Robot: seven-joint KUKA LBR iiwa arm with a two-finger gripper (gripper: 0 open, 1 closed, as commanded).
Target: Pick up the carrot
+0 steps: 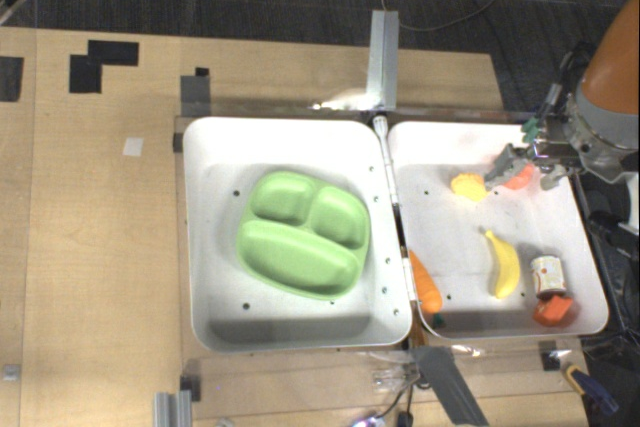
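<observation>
The carrot lies in the right bin, tight against the bin's near-left corner beside the wall that divides the two bins, its thin end pointing away from the near rim. The claw hangs over the far part of the same bin, well apart from the carrot; its dark fingers sit on either side of a small pinkish-red thing, but whether they are pressed on it or spread cannot be told. Just left of the claw lies a yellow lemon. A banana lies to the right of the carrot, near the middle of the bin. Past the banana stand a small can and a red-orange object. The left bin holds a green tray. Both bins rest on the worktop.
</observation>
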